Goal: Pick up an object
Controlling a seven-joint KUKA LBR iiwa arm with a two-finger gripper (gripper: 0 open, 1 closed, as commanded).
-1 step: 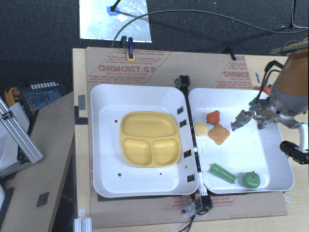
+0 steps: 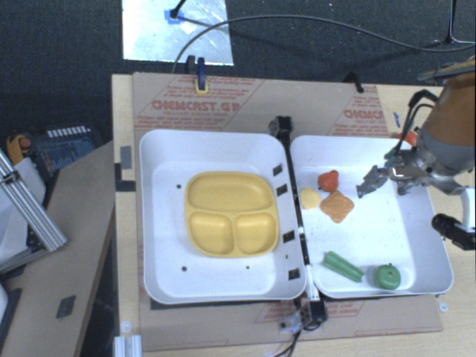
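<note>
Two shallow white bins sit side by side on a bench. The left bin (image 2: pixel 160 199) holds a yellow divided tray (image 2: pixel 229 213). The right bin (image 2: pixel 416 236) holds an orange piece (image 2: pixel 338 206), a green stick (image 2: pixel 342 266), a green round piece (image 2: pixel 387 276), a red piece (image 2: pixel 328 180) and a pale yellow piece (image 2: pixel 310 198). The gripper (image 2: pixel 375 178) hovers right of the red piece, fingers apart, gripping nothing.

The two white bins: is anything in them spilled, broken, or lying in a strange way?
Nothing stands out. The yellow tray lies flat in the left bin. In the right bin, the red piece, orange piece, pale yellow piece, green stick and green round piece lie loose but intact.
</note>
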